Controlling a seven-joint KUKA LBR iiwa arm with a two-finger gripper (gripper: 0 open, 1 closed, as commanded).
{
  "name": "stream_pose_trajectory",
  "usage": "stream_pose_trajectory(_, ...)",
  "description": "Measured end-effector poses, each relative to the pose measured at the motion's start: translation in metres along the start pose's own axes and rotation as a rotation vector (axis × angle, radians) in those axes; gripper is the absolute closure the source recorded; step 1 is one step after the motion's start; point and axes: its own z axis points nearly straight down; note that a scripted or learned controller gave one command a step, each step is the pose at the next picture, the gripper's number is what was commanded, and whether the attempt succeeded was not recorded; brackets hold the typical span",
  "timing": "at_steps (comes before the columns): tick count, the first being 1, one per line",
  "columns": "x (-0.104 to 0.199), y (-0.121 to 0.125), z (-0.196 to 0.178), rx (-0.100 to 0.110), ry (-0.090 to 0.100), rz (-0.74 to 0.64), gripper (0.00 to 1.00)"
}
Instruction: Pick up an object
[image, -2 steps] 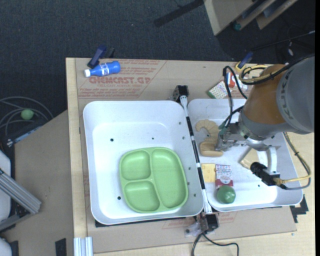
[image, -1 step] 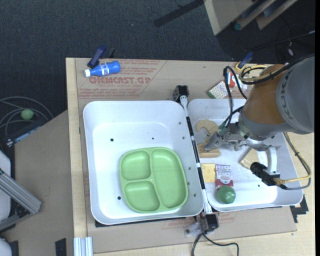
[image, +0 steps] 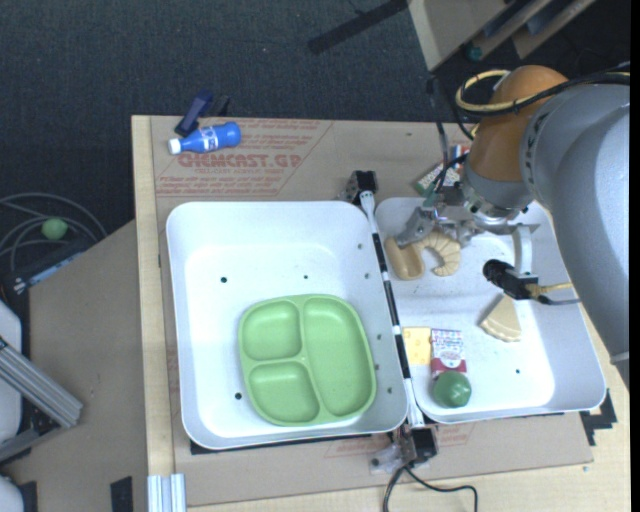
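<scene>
Here: gripper (image: 437, 222) grasp unclear | over tan pieces (image: 424, 256), right bin (image: 530, 385) | green ball (image: 452, 389), packet (image: 447, 350) near.

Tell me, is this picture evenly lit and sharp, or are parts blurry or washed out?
In the camera view, lighting is soft and even: the green three-compartment plastic plate in the left white bin is crisp, with only faint shadows. The large grey arm at right looks soft and out of focus, being nearest the lens. The white bin floors are bright but not blown out.
</scene>
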Motion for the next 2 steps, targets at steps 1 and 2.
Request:
stream_pose_trajectory(1, -0.001, 0.004, -0.017, -0.012, -0.003, 0.000, 1.00)
stream_pose_trajectory(2, 0.038, -0.035, -0.099, 0.001, 0.001, 0.000, 1.00)
